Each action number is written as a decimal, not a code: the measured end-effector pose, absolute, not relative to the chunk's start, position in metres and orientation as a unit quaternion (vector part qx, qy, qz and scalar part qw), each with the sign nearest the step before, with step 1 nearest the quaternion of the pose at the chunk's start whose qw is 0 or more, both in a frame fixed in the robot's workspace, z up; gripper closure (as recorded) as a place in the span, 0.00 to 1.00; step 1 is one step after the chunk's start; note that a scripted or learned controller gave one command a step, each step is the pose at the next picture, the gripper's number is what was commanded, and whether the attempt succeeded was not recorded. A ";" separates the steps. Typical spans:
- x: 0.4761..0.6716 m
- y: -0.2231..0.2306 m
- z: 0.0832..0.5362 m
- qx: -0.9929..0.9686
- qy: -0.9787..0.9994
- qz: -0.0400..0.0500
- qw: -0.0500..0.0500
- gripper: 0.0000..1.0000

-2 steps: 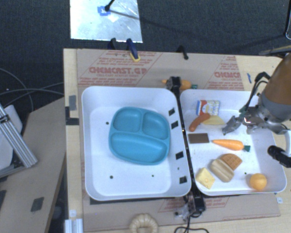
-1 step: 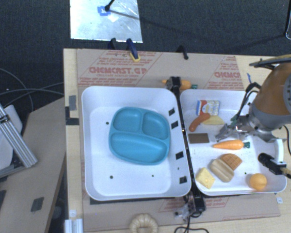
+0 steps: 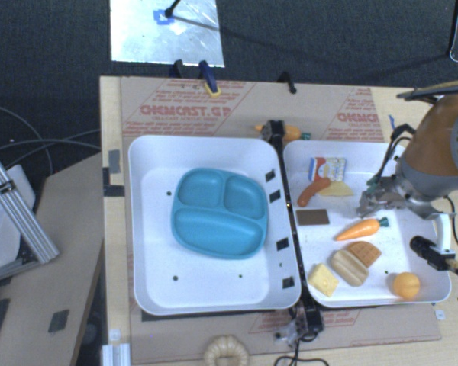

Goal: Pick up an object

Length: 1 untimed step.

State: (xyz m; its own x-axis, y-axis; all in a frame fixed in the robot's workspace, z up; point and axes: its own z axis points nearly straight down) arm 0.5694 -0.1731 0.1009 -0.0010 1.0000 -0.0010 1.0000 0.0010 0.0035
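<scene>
Carrot, a smooth orange toy cone with a green tip, lies in the right bin among other plastic food: a red sausage, a flat brown slab, a ridged bread slice, a pale yellow cheese wedge and a round orange. A glossy blue divided plate sits in the left bin. Just above the carrot the tool hangs low; how far it is spread cannot be told.
</scene>
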 end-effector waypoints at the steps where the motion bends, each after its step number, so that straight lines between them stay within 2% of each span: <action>1: 0.570 -0.180 0.146 0.707 0.707 0.001 0.003 1.00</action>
